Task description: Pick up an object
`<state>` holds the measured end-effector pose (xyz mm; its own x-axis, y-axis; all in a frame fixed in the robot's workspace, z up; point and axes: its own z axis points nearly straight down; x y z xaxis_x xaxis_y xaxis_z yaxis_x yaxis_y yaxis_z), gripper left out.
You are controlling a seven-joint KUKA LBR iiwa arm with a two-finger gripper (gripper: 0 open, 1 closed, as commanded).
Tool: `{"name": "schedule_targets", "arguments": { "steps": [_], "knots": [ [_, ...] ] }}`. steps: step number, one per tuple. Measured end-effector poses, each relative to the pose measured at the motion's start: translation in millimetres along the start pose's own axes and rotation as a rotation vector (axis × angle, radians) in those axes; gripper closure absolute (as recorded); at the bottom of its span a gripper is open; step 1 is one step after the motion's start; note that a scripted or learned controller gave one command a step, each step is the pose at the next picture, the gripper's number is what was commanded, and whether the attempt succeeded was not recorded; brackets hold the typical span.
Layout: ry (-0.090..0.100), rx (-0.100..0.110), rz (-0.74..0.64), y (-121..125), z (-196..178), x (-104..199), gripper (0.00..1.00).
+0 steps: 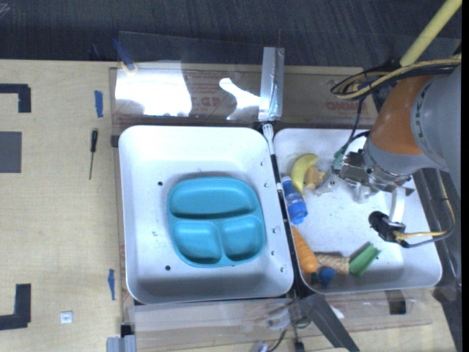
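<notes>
My gripper hangs over the upper middle of the right bin, just right of a yellow banana. A small blue bottle lies along the bin's left wall below the banana. Further down that wall lies an orange carrot. Near the front of the bin are a green block, a brown stick-like piece and a small blue piece. I see nothing held in the gripper.
The left bin holds a blue divided tray in its middle. A black fitting with a yellow cable hangs below the wrist over the right bin. A clear plastic panel stands behind the bins.
</notes>
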<state>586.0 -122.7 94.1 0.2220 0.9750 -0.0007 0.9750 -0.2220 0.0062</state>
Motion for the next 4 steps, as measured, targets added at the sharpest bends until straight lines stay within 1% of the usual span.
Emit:
{"name": "schedule_targets", "arguments": {
  "steps": [1,2,3,4],
  "knots": [
    [0.000,0.011,0.048,42,0,24,0.00],
    [-0.002,0.012,0.044,43,-8,26,1.00],
    [0.000,0.016,0.111,67,-2,-24,1.00],
    [0.000,0.004,0.053,54,-84,-14,1.00]
  ]
}}
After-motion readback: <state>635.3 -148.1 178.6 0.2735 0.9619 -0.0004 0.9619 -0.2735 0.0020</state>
